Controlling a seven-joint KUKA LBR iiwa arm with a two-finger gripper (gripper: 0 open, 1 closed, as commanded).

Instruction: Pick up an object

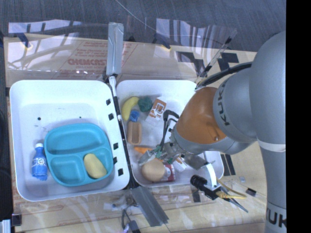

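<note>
While the pincer (165, 154) hangs low in the right bin (187, 87), its state untellable, a tan rounded object (152, 170) lies just beside it at seven o'clock.

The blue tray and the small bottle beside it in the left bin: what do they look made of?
The tray looks like molded plastic: one even turquoise colour, rounded compartment walls, a soft sheen. The bottle seems to be clear plastic tinted blue with a white cap, though it is too small to be sure. The left bin itself looks like smooth white plastic too.
</note>
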